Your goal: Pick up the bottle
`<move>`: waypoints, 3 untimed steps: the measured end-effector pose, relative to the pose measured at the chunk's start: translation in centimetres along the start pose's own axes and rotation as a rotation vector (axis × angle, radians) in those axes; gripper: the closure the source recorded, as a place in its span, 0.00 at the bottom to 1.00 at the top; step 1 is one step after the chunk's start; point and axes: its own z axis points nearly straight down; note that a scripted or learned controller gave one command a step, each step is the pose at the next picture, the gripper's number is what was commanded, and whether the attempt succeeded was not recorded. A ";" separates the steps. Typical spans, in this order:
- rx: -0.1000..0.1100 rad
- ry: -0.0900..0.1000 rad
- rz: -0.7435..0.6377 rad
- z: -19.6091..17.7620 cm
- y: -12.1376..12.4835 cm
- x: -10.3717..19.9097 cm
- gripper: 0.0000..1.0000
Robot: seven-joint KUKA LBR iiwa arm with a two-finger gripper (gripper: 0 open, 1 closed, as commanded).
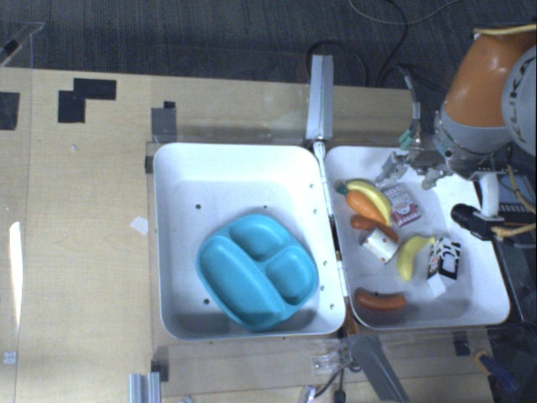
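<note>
A small white bottle (pixel 380 245) lies on its side in the middle of the right bin (pixel 495 305), between a red sausage-shaped piece (pixel 363 222) and a yellow banana (pixel 409 257). My gripper (pixel 412 171) hangs over the bin's far edge, up and to the right of the bottle and well apart from it. Its two fingers stand spread, open, with nothing between them. The grey arm with its orange band (pixel 478 82) comes in from the upper right.
The right bin also holds a banana with an orange carrot (pixel 369 200), a small pink packet (pixel 403 206), a black-and-white carton (pixel 444 259) and a brown sausage (pixel 382 300). A blue divided plate (pixel 257 269) lies in the left bin (pixel 180 191). A metal post (pixel 320 99) stands between the bins.
</note>
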 end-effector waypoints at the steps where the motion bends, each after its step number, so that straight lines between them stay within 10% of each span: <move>1: -0.001 -0.001 -0.046 7.3 5.5 0.0 0.00; 2: -0.005 0.001 -0.140 1.7 6.0 8.6 0.00; 3: -0.003 0.000 -0.294 1.8 -3.4 7.1 0.00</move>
